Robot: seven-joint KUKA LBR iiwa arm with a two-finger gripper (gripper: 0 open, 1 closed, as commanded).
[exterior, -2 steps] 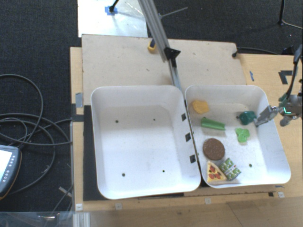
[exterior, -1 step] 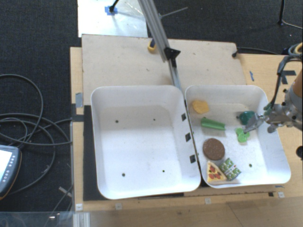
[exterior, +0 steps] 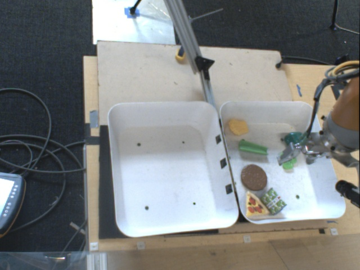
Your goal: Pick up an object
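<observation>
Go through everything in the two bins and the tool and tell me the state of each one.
Tool: low in the right bin, over a small green item.
Yellow piece: lying loose near the bin's far left corner.
Green cylinder: on its side.
Brown disc: lying flat.
Pizza slice: flat, beside the green carton.
Left bin: upright beside the right bin.

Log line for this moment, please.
gripper: low in right white bin | touching small bright green object | grasp: unclear | round brown disc: untouched
</observation>
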